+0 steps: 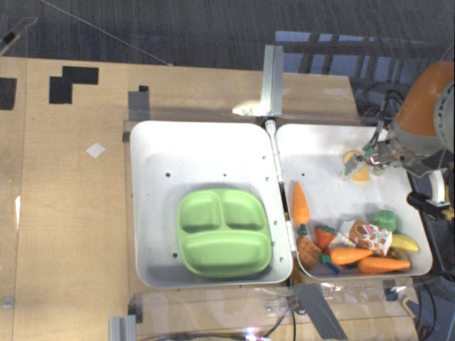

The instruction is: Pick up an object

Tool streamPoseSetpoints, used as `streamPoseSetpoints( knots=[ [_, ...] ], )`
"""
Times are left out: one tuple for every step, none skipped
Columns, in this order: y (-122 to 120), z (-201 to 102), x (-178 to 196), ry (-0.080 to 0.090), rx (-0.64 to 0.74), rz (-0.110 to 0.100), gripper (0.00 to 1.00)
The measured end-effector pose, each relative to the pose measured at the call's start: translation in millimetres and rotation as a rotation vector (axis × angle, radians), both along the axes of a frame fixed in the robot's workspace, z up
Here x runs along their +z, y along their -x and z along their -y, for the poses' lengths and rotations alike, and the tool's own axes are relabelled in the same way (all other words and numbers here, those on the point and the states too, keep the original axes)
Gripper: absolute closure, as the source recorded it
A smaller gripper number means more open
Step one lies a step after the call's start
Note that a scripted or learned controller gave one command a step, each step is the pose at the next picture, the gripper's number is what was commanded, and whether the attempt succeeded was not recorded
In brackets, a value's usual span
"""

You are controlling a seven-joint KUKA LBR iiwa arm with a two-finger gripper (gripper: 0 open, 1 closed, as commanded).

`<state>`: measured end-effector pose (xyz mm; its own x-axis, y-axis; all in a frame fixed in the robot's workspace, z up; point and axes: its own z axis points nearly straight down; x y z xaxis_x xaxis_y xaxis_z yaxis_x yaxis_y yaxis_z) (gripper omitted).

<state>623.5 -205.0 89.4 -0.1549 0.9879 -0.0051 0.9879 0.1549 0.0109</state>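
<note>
A small yellow-orange toy piece (357,169) lies near the right bin's (320,148) far right corner, just beside the claw (375,155); whether the claw is apart or together cannot be told. Toy food (355,247) crowds the near edge. A green divided plate (224,231) sits in the left bin (153,190).

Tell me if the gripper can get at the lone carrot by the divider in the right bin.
Probably yes. The carrot lies apart from the toy pile, with bare bin floor between it and the gripper, which hangs near a yellow piece.
</note>
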Motion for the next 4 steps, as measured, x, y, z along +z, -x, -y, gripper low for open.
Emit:
streamPoseSetpoints(
  knots=[
    [-25, -10, -1, -0.002, -0.072, -0.002, 0.0],
    [-29, -12, 14, 0.001, -0.063, 0.009, 1.0],
    [-29, -12, 14, 0.001, -0.062, 0.008, 0.0],
    [-29, -12, 14, 0.001, -0.062, 0.008, 0.0]
  ],
)
